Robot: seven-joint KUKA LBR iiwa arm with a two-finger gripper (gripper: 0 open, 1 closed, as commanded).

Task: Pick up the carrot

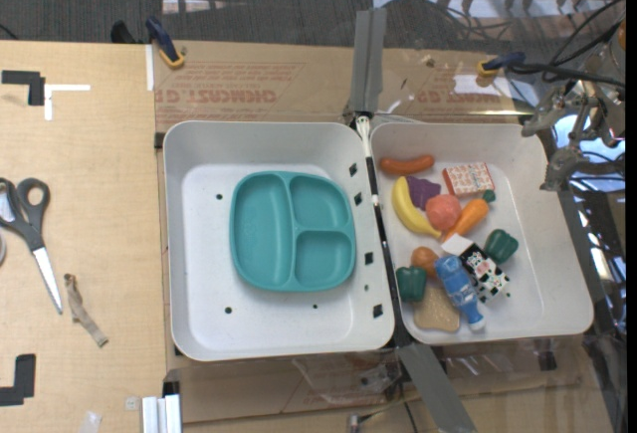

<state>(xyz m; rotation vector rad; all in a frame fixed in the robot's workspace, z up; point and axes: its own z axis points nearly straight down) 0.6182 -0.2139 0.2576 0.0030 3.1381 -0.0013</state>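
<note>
The carrot [473, 213] lay in the right bin [557, 302], touching the peach-coloured ball [444, 212], below the strawberry box [468, 179]. Gripper state could not be determined. Recommended approach: descend on its free right end.

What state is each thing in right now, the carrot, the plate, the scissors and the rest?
Carrot: lying in the right bin, touching the peach, not gripped.
Plate: flat in the left bin, nothing on it.
Banana: lying beside the peach.
Bottle: on its side.
Scissors: shut, on the bench.
</note>
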